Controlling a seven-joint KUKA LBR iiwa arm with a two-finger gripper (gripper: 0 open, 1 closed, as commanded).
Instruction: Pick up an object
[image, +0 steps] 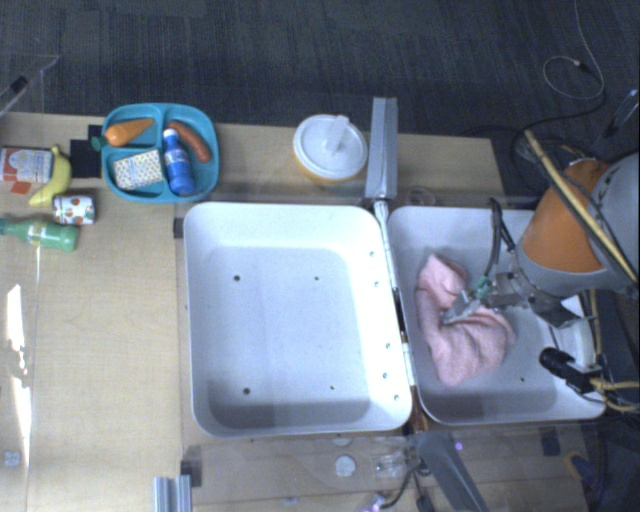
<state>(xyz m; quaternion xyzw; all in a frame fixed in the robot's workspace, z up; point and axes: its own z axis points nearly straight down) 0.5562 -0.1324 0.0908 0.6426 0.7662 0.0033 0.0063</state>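
From above, my jaws (468, 306) sit low on the crumpled pink cloth (458, 330) in the right bin (520, 395), pressed into its folds for a pinch, though I cannot tell whether they are closed.

The pink cloth (458, 322) in the right bin (520, 400) looks soft, matt and rumpled. Both bins, including the left bin (285, 320), look like smooth white plastic; the bench (90, 380) looks like pale matt wood.
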